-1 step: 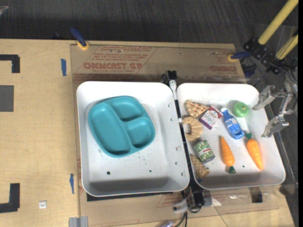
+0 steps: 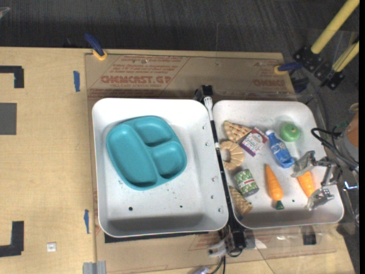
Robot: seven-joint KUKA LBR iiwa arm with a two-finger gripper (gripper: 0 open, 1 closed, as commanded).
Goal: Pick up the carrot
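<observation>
Look to the right bin [image 2: 328, 213] for the carrot [image 2: 274, 186]: lying flat on the floor toward the front edge, thick end to the back, green tip pointing to the front. Judge it loose and unheld, well placed for a pick from above, with bare white floor on both long sides. To its left, note the green can [image 2: 246, 182] near but apart; toward the back edge, the blue bottle [image 2: 279, 150] just beyond the thick end, so keep any closing line across the body and not along it. Find the gripper [image 2: 312, 180] nearer the bin's right edge, jaws spread, one finger toward the back and one toward the front right corner. Between them, see a second orange piece [image 2: 307, 184], tapered like the carrot; impossible to tell whether pinched or merely lying under the open jaws, nor whether a carrot too. Read the placement as a descent beside the green-tipped carrot, not on it. For room: little to spare to the right, with the bin wall close behind the fingers; more open floor at the front, between the carrot's tip and the front rim. Further left, past the centre divider, note the left bin [image 2: 114, 210] with its teal plate [image 2: 146, 151], well apart and no hindrance.
</observation>
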